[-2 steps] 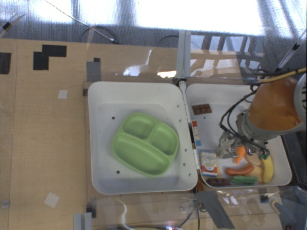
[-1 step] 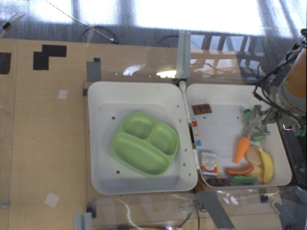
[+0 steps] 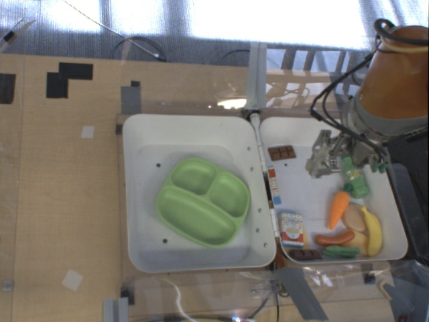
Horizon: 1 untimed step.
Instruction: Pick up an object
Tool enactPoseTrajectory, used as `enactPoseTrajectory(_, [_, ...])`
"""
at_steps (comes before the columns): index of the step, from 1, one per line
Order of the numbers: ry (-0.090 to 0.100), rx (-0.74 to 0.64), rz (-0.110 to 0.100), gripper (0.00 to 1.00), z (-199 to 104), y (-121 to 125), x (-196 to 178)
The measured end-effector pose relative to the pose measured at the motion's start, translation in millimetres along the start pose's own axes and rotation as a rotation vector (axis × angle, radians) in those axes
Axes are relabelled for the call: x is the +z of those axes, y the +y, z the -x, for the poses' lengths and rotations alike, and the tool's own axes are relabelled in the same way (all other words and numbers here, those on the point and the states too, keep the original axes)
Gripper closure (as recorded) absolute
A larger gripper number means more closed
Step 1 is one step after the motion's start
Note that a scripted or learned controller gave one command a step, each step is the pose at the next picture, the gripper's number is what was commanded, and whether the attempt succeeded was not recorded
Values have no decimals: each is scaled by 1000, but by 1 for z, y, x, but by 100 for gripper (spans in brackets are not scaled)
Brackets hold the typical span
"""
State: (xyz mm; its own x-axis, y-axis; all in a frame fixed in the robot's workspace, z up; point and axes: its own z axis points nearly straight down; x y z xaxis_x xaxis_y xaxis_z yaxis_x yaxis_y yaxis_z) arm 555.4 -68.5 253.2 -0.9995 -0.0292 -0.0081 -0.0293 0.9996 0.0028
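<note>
1. Two shallow white bins sit side by side on the tabletop (image 3: 60, 200); the carrot (image 3: 338, 209) in the right bin (image 3: 295, 186) serves as the landmark for everything below.
2. Well to the left of the carrot, the left bin (image 3: 144, 180) holds a green divided plate (image 3: 203, 200).
3. Just above and slightly left of the carrot, the gripper (image 3: 326, 158) hangs over the right bin; whether it is released or clenched cannot be told, and nothing can be seen held in it.
4. Just above and right of the carrot stands a small green bottle (image 3: 354, 178), close beside the gripper.
5. Directly right of the carrot lies a yellow banana (image 3: 373, 231), with a pale rounded item (image 3: 354, 217) between the two.
6. Below the carrot lies a red sausage (image 3: 334, 237), and beneath that a green pod-shaped item (image 3: 340, 251).
7. To the lower left of the carrot lies a small carton (image 3: 291, 229), and a dark brown bar (image 3: 304, 253) rests at the bin's near edge below it.
8. To the upper left of the carrot, a brown chocolate piece (image 3: 281, 153) lies on its own.
9. Far above and right of the carrot rises the arm's orange band (image 3: 402, 72).
</note>
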Motion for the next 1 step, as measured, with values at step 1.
enactPoseTrajectory(1, [1, -191, -2, 100, -19, -39, 159])
